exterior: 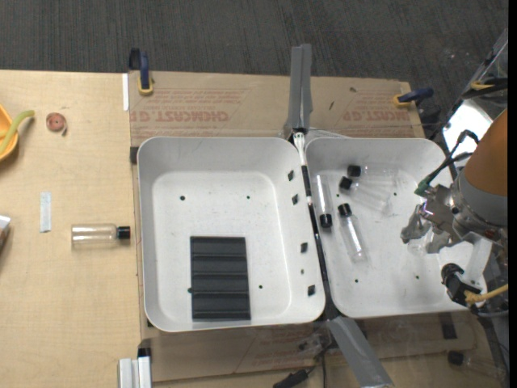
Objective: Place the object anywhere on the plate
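Brown cardboard (242, 107) covers the bench beneath 2 shallow white bins, with pale wood to its left and dark carpet beyond the far edge. In the left white bin (161, 241), a dark ribbed rectangular plate (220, 279) lies flat near the front edge, a little left of centre. In the right white bin (388, 297), 3 clear plastic vials with black caps lie on the floor: 1 long vial (323, 203) runs just beside the left wall, another vial (350, 233) lies angled near it toward the middle, and a third vial (368, 186) rests toward the far edge, its clear body hard to trace. The grey arm's two-finger gripper (423, 231) hangs over the right side of that bin, well apart from the vials; whether its fingers are spread or closed cannot be told. On the wood by the left edge of the bench lies a clear bottle with a black cap (100, 234), and a small round reddish disc (55, 122) sits farther back.
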### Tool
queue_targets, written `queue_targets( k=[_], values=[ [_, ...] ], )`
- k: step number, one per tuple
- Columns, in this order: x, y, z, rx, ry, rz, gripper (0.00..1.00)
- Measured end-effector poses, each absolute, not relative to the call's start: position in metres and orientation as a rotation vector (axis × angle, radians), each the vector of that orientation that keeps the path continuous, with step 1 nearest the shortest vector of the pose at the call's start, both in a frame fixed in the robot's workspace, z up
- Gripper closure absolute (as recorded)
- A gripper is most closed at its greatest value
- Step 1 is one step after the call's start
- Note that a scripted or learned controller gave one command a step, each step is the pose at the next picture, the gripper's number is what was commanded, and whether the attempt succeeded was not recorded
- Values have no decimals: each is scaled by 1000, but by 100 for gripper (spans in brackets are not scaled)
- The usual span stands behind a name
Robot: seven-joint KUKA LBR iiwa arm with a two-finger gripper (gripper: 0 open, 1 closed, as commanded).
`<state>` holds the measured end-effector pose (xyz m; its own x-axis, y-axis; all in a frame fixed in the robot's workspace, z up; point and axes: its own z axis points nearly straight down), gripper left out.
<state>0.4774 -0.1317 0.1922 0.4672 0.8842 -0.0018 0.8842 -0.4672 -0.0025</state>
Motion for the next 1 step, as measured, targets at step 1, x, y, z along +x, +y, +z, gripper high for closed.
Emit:
queue_targets(
  k=[1],
  values=[
    [477, -132, 192, -2690, -1621, 4, 0]
  ],
)
